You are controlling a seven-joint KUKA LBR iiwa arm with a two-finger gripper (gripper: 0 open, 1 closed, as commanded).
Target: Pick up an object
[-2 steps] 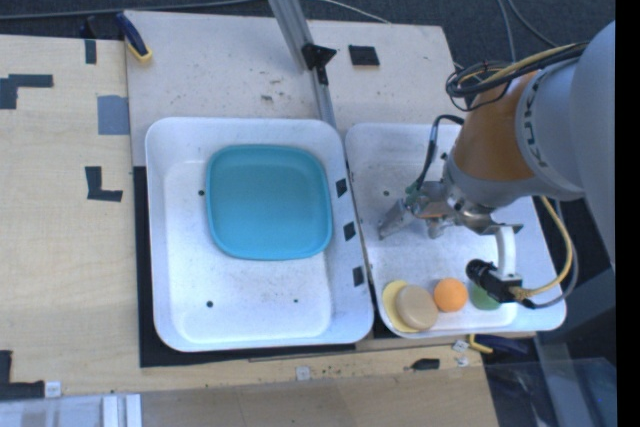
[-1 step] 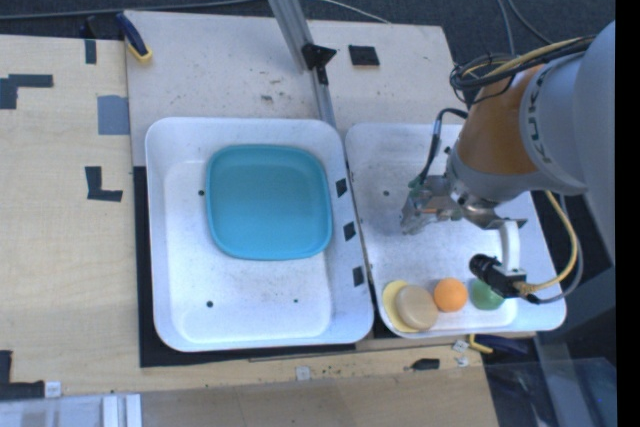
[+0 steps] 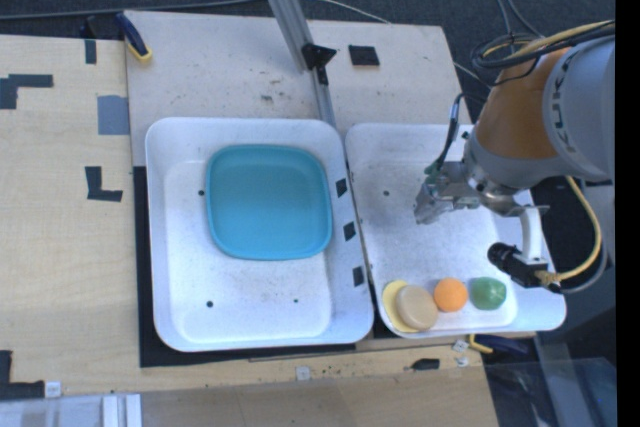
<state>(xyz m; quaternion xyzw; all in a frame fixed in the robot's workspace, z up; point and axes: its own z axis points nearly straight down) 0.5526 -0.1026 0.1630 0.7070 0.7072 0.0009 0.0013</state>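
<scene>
Overhead, end effector (image 3: 432, 207) above right bin (image 3: 390, 165); finger state unclear; orange ball (image 3: 450, 295) at near edge.

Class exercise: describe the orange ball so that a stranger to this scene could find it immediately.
Start at the right-hand white bin, the one beneath the gripper. Along its near edge sit three small items in a row. The orange ball is the middle one, between a tan round piece and a green ball.

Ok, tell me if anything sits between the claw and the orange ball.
Nothing visible does. The claw is over bare floor of the right bin, and the orange ball lies at the near edge between a beige object and a green one.
</scene>
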